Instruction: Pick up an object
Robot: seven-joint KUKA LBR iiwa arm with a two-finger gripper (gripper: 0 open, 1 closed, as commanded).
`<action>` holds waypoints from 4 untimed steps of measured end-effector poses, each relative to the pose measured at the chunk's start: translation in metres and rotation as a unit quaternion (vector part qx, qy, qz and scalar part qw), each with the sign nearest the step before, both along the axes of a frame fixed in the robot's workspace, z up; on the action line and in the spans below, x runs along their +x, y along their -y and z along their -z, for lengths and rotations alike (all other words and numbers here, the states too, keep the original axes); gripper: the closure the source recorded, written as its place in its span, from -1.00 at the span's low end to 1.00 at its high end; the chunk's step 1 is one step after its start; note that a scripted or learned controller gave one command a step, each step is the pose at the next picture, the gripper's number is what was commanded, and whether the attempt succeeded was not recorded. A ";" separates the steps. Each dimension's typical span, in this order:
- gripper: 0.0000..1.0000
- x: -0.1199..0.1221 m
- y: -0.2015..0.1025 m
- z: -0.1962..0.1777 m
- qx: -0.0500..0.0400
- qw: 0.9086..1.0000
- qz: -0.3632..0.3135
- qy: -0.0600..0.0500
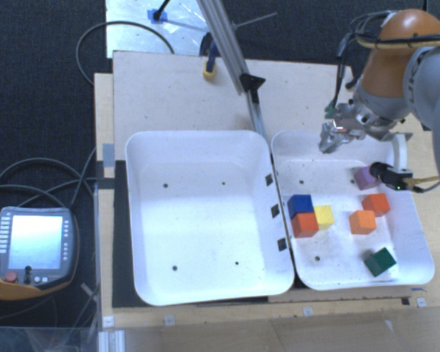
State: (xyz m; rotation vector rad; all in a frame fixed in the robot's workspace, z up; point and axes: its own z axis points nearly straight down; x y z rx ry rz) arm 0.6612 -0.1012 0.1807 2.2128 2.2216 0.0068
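Gripper (331,142) hangs over the right bin's (418,266) 12 o'clock edge, clamped on nothing visible; whether it is apart or together I cannot tell. Blocks lie toward 5 o'clock of it: blue (300,204), yellow (323,215), three orange ones, purple (364,177) and green (380,261).

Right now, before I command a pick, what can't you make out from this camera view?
- Gripper: small and blurred above the right bin; fingers' state unreadable.
- Purple block: its right side is partly covered by a black fitting.
- Blue block, orange-red block and yellow block: bunched; gaps between them too small to judge.
- Arm: cut off by the right edge.
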 end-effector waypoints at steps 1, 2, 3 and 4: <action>1.00 -0.008 0.004 -0.055 0.000 1.000 0.001 0.000; 1.00 -0.007 0.004 -0.093 0.000 1.000 0.000 0.000; 1.00 -0.026 -0.039 -0.078 0.001 1.000 -0.002 -0.004; 1.00 -0.043 -0.083 -0.083 0.001 1.000 -0.003 -0.004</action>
